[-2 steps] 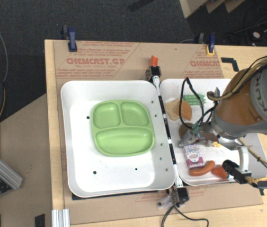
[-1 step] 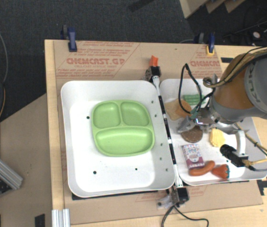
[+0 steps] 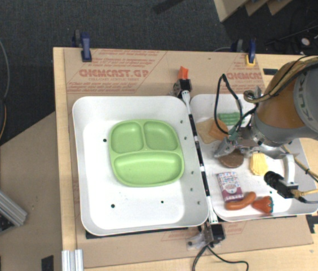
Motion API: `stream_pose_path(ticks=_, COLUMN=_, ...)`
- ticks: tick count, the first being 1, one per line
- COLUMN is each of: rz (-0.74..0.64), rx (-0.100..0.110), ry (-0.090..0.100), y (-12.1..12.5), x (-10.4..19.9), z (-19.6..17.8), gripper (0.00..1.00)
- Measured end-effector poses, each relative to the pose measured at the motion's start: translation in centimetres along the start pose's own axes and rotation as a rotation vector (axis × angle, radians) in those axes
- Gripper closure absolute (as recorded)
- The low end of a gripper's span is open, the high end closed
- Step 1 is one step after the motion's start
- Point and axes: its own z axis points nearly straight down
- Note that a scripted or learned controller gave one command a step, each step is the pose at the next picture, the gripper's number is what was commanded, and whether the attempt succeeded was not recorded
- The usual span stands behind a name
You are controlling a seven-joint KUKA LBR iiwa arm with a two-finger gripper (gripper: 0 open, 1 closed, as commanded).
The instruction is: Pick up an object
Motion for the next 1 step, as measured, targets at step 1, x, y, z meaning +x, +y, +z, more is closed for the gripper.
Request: stream_pose_path(ticks=1, rz=-0.006, rx=-0.009, ry=0.002, y=-0.06, x=3.63, z=-10.81, gripper=1.0)
